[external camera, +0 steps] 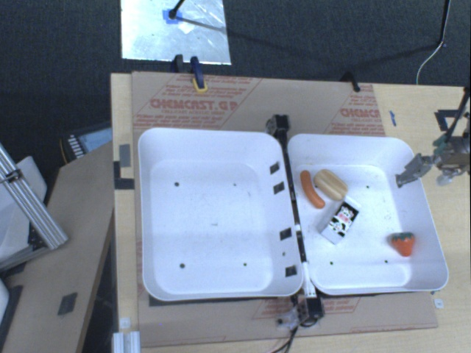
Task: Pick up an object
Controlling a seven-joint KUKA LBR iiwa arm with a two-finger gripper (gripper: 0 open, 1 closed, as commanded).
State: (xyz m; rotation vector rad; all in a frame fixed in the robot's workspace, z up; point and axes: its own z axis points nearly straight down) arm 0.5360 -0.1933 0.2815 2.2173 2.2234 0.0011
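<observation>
Hand (411,171) sits at the 3 o'clock edge of the frame, over the far-right rim of the right bin (423,267). Can't tell how far open it is at this angle, and nothing visible in its grip.

Right bin holds four candidates, all lying loose:
- hot dog sausage (311,189), orange-red, near the bin's 10 o'clock, just beside the centre divider
- bun (330,184), tan, touching or just beside the sausage at its 3 o'clock
- small black-and-white carton (339,221), tilted, just below the bun at its 5 o'clock
- strawberry-like toy (402,243), red with green top, alone near the bin's 4 o'clock

Left bin (147,219) carries no objects. Both bins rest on cardboard on the desk (441,101).

Step judged: pre-grasp, approach not yet started, no target committed.

Next move: hand needs to travel toward 9 o'clock into the bin, then descend. Strawberry toy looks the easiest pick, being nearest the hand and well apart from the rest. Sausage/bun/carton cluster is tight, so the risk there is nudging a neighbour or pinching two at once.
</observation>
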